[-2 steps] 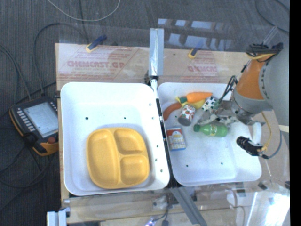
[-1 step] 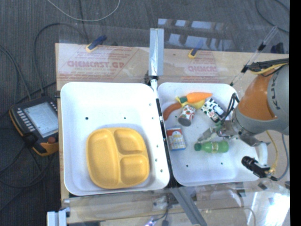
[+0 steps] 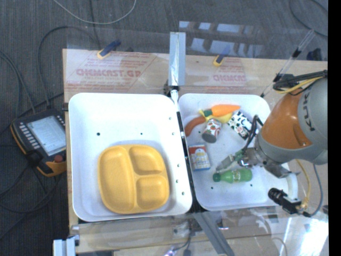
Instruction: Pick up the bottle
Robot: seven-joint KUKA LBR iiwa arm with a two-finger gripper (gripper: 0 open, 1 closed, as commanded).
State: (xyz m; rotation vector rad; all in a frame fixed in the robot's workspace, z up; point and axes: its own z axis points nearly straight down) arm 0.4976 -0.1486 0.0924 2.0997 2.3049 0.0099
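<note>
Item: green bottle (image 3: 233,175), lying on its side near the front edge of the right bin (image 3: 229,199), cap toward the bin's inner wall. We find the gripper (image 3: 238,159) low just behind it; how it is set we cannot tell, and we see nothing held. Nearby: red-labelled can (image 3: 199,157) by the inner wall; carrot (image 3: 224,110), cow-patterned cup (image 3: 241,124) and small jar (image 3: 211,130) toward the back edge. Left bin (image 3: 85,121): yellow divided tray (image 3: 134,177). We judge the low hover a grasp approach.

The bench (image 3: 133,73) is surrounded by dark grey carpet (image 3: 32,15), across which thin cables (image 3: 85,17) are trailed.
</note>
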